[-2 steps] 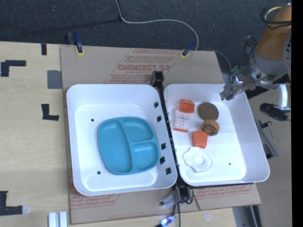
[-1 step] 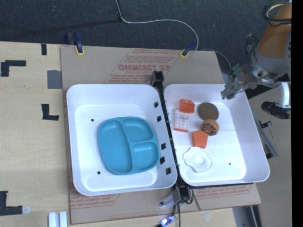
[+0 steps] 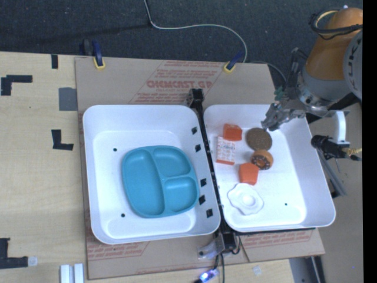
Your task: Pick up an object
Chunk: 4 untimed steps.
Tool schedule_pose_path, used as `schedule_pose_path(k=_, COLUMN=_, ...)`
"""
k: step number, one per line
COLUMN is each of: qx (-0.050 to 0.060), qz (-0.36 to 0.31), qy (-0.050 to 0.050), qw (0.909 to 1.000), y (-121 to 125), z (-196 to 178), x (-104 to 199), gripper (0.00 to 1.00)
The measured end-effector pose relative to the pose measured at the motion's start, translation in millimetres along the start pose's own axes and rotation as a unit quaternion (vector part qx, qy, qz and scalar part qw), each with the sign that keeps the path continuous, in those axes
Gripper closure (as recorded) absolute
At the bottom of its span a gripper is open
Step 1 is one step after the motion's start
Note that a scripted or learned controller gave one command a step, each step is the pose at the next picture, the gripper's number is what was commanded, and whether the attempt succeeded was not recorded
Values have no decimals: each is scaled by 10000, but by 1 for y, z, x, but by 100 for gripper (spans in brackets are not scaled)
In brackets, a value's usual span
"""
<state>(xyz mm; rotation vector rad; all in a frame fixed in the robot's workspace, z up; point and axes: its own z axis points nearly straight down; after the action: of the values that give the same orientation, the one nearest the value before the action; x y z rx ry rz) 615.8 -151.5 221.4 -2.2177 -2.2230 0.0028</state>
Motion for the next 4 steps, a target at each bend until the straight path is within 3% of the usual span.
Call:
schedule_pose_path(k=1, qx=4, qz=-1, qy=1, qw=10000, y=-19, z=1, x=41, gripper=100)
schedule_pose_path(k=2, qx=-1, qz=-11, qy=9, qw=10000, y=-23, z=0, x=87, gripper=100)
schedule_pose_path(k=4, qx=4, qz=-25, qy=11, qw=10000, y=-59, z=-8, x=202, gripper=100)
